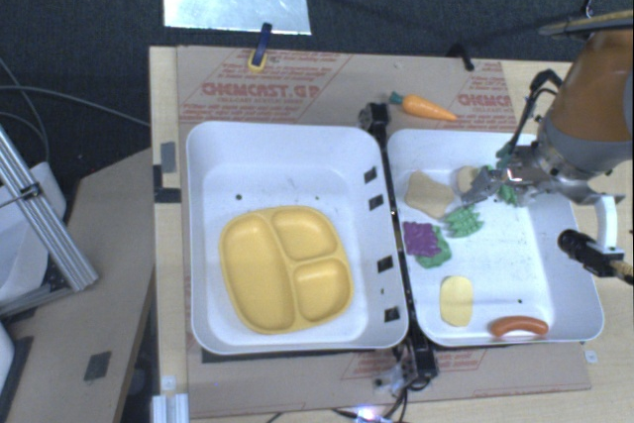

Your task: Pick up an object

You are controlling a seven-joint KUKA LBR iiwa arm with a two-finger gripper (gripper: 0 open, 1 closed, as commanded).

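My gripper [482, 187] reaches in from the right and hangs low over the back of the right bin [565, 253]. Just below its tip lies a green leafy piece [463, 221]. A tan bread slice [428, 194] lies to its left and a small pale piece [467, 177] sits right beside it. A purple grape bunch [424, 242] rests near the bin's left wall. Toward the front are a yellow oval piece [456, 300] and a red-orange sausage [517, 326]. A bit of green [509, 194] shows against the wrist.
The left bin [297, 149] holds a yellow divided plate [285, 267]. An orange carrot [424, 107] lies on the cardboard behind the bins. A black divider with clips [388, 213] runs between the bins. The arm's grey body [594, 114] covers the right bin's far right corner.
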